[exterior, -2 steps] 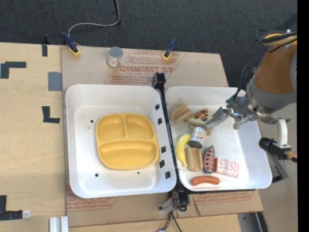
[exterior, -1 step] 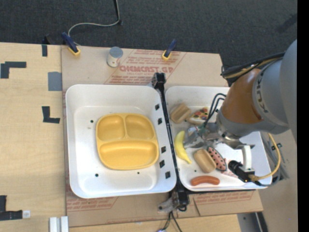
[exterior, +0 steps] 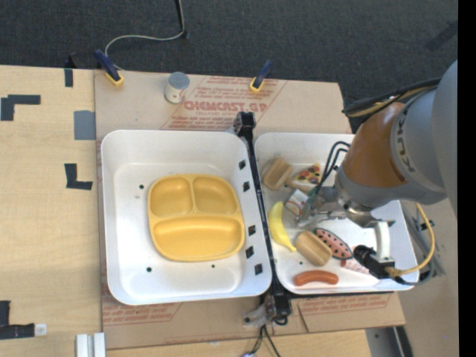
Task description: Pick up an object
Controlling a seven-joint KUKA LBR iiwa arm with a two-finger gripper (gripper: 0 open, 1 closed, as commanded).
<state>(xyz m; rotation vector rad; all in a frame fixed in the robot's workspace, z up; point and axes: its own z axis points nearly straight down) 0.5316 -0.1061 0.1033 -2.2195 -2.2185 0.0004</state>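
You see the gripper (exterior: 303, 208) low in the right bin (exterior: 405, 274), beside the banana (exterior: 279, 227); finger state unreadable.

In the right bin (exterior: 405, 277) below me lie toy foods: a yellow banana (exterior: 280, 227) along the left wall, a tan bread roll (exterior: 277, 173) above it, another bun (exterior: 313, 248) just beside the banana's lower end. A red sausage (exterior: 315, 278) lies flat near the front rim, with a watermelon slice (exterior: 333, 242) beside the bun.
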